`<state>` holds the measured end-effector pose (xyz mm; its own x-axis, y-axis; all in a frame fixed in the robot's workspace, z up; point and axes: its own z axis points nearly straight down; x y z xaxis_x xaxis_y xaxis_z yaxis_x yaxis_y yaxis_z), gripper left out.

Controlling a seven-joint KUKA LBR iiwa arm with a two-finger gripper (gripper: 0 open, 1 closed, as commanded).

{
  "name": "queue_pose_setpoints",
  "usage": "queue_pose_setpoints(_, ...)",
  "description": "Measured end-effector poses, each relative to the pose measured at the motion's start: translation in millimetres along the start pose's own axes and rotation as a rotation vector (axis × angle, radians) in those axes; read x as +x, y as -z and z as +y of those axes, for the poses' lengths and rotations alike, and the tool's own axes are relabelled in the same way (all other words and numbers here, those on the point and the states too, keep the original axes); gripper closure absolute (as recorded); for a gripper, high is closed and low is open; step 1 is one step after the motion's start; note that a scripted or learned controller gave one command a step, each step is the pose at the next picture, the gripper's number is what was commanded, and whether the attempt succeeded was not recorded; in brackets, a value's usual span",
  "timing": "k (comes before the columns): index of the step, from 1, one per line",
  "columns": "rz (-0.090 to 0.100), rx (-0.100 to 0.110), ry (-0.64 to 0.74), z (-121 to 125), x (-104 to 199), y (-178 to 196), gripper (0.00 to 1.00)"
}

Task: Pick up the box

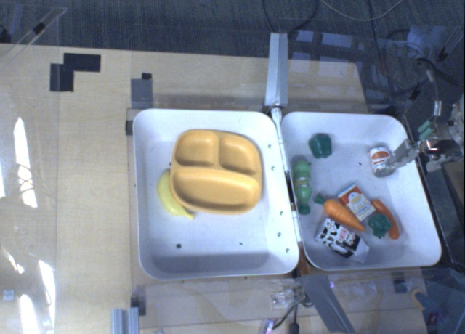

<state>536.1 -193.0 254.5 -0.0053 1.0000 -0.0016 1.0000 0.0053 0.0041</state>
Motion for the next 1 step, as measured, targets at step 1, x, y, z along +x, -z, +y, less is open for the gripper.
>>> queue_pose_setpoints(1,0.001,0.001,-0.005,-15.2,34.8,-114.0,0.0)
